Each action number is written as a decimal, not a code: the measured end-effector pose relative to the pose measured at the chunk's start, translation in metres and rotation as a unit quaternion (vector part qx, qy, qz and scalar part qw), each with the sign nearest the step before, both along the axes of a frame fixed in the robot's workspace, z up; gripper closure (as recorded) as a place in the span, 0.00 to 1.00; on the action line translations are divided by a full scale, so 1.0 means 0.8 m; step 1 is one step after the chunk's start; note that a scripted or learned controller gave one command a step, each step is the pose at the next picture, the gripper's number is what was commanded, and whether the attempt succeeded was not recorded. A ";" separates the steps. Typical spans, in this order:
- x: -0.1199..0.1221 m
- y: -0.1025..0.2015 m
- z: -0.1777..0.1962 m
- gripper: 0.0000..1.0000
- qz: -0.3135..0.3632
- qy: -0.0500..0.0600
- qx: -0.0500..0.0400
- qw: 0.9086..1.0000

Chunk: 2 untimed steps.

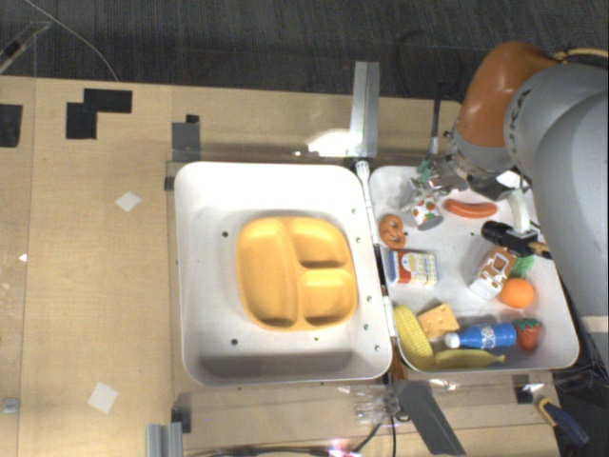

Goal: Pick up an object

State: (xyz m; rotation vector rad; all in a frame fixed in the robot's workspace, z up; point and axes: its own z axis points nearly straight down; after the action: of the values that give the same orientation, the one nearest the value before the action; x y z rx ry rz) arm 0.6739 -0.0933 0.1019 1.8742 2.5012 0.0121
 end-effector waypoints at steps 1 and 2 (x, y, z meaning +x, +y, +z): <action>-0.080 0.044 0.110 1.00 0.066 0.002 0.000 0.998; -0.217 -0.010 0.130 1.00 -0.043 0.006 0.002 0.999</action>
State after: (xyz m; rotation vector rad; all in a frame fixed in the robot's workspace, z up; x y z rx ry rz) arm 0.5004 -0.1011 0.2057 1.9882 2.4268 0.0032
